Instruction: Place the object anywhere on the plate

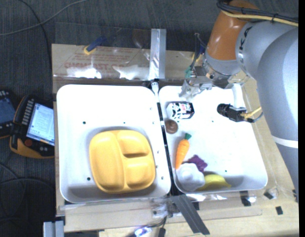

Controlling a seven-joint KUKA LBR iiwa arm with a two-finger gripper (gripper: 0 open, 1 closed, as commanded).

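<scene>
Carrot [182, 152] lies in the right bin [241, 147], near its left wall, well apart from the yellow plate [122, 159] in the left bin. We judge it light, stiff, smooth; grip mid-body. Whether the gripper [188, 90] is closed, we cannot tell.

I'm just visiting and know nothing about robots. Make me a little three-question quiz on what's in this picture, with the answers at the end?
1. True or false: the yellow plate lies in the left bin.
2. Which thing lies closest to the gripper? A) the carrot B) the black-and-white toy C) the banana
3. Fill in: the small brown ball sits against the right bin's ____ wall, next to the divider.

Key: 1 true. 2 B: the toy lies just below the gripper, at the bin's far end. 3 left.
</scene>
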